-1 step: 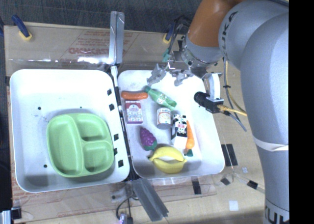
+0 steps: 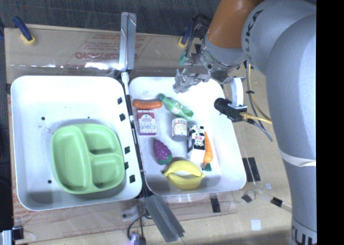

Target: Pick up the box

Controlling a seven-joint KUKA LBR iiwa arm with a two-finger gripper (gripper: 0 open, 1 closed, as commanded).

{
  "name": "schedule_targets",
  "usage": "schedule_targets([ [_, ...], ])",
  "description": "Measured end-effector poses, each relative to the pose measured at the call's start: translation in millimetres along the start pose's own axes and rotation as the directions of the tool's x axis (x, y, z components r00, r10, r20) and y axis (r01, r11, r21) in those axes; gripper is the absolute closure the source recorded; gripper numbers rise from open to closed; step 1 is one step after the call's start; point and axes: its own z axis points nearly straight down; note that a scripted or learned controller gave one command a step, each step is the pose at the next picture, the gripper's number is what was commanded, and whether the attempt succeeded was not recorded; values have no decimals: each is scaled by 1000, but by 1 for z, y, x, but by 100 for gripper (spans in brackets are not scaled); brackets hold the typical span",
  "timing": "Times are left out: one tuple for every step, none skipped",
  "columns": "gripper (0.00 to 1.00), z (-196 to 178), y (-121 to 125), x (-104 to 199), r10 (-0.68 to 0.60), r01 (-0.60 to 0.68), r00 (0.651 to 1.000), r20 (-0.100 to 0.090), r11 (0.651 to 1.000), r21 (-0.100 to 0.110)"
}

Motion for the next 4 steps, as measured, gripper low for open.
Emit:
schedule_targets([
  [0,0,0,0,0,0,1000,0,1000,0],
  [0,-36,-17,-19,-27,27,1000,3,1000,-8],
  [0,43,-49,35,71,-71,997,1,998,0],
  [0,43,-118,87,226,-226,974,0,974,-1],
])
